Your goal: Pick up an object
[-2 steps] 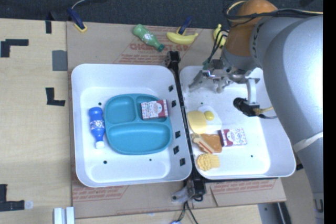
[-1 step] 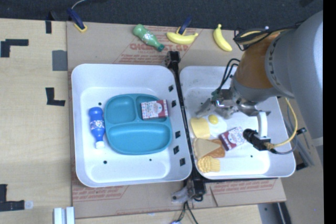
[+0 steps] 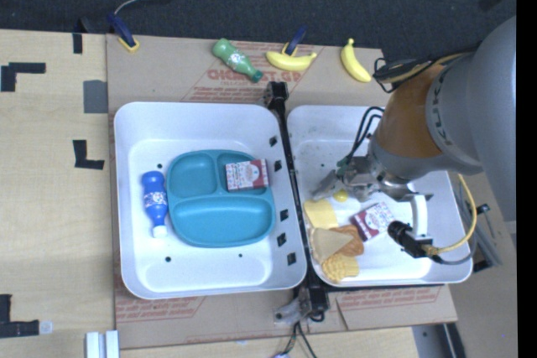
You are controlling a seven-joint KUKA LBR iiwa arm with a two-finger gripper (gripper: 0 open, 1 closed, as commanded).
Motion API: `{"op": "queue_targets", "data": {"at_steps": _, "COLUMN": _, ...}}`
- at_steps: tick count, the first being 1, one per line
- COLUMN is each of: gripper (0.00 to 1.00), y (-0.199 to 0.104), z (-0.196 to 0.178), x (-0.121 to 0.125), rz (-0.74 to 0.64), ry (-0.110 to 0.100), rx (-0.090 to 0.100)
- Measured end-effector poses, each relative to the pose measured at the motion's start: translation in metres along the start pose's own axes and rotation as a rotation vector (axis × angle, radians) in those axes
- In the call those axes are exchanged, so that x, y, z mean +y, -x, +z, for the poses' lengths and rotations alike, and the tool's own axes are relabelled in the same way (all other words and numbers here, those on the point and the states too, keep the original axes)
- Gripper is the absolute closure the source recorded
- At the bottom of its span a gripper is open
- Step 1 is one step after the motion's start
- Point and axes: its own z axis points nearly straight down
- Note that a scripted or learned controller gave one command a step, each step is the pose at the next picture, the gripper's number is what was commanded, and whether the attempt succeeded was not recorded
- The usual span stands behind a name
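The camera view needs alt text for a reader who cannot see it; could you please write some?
A grey robot arm reaches from the right into the right white bin, its gripper low over yellow and tan toy foods and a small maroon packet. The left bin holds a blue divided tray, a small carton on it and a blue bottle beside it.

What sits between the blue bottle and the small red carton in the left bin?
In the camera view, the teal tray lies between the blue bottle and the red carton, which rests on it.

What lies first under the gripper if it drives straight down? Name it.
Probably the yellow food piece in the right bin. The gripper hangs just above it, pointing down, though depth is hard to judge from this slanted view.
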Motion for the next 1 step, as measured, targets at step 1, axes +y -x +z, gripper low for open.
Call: {"op": "queue_targets", "data": {"at_steps": 1, "gripper": 1.00, "y": 0.0004, "z": -0.0104, "x": 0.0006, "rz": 0.000, "ry": 0.000, "rx": 0.000}}
